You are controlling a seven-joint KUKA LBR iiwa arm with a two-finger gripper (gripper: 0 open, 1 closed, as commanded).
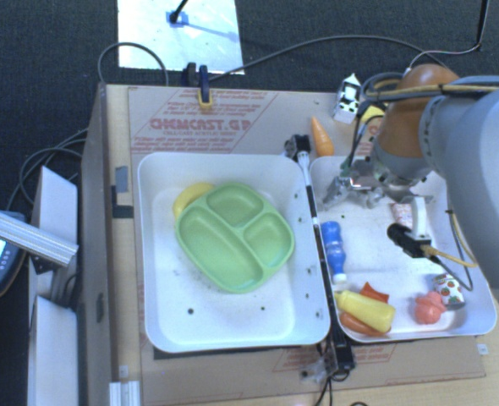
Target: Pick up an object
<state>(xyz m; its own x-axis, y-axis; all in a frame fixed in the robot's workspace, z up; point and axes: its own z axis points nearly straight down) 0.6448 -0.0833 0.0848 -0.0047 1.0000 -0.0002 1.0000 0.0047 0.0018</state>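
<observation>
We see the gripper low over the far left corner of the right bin, with the arm reaching in from the right. Nothing shows as held in it. Detail there is too small, so we cannot tell if the pincer is spread or pressed together.

The nearest candidate to pick is a blue item, probably a small bottle. It lies flat just on the near side of the gripper, hard against the bin's left wall. Its long axis runs far-to-near along that wall, with the pale end pointing near and the blue end pointing far, toward the gripper. We judge it sits there because the wall stops it rolling, and a grasp across its short width looks awkward with the wall so close.

Other loose pieces cluster at the near edge: a yellow item lying left-right, and a pink one to its right. The left bin holds a green divided plate, propped on a yellow thing at its far left. The pick is not yet made.
</observation>
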